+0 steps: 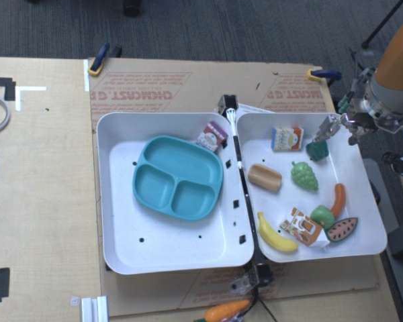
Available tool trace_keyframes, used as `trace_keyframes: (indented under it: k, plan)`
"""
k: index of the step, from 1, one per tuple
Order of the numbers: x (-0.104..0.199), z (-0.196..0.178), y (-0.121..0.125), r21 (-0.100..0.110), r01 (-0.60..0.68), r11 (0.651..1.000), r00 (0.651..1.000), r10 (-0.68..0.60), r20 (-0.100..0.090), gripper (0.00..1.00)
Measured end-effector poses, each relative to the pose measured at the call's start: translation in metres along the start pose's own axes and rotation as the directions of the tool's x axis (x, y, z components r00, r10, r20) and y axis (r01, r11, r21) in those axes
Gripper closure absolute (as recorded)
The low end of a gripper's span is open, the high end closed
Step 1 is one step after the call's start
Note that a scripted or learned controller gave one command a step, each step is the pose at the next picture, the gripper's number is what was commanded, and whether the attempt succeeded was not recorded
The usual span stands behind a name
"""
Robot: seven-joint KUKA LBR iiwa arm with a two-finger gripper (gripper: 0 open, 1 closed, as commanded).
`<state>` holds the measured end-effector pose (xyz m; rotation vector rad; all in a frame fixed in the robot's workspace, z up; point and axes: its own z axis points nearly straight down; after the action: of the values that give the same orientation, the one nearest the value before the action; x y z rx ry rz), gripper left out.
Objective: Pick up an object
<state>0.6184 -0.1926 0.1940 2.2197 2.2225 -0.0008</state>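
Claw (320, 141) sits at the top right of the right bin (363, 173), pinching what looks like a small dark green toy (317, 151). The grip seems to catch just its top edge, so it could slip and drop near the grapes (305, 176) below.

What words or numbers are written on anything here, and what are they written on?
Red print on the cardboard sheet under the bins, upside down from this camera: too blurred to spell out for sure.
More red print on the cardboard near the back right: also blurred.
Small packet in the left bin: print too small to read.
Little carton in the right bin: print too small to read.
Orange and white box by the banana: print too small to read.
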Motion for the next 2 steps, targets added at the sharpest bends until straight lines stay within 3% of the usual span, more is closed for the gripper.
trace_keyframes:
  k: [1,2]
  plan:
    - [0.026,0.077,-0.042,0.0,0.13,0.991,0.991,-0.13,0.0,0.0]
    - [-0.019,0.101,-0.089,-0.002,0.668,0.745,0.745,-0.668,0.0,0.0]
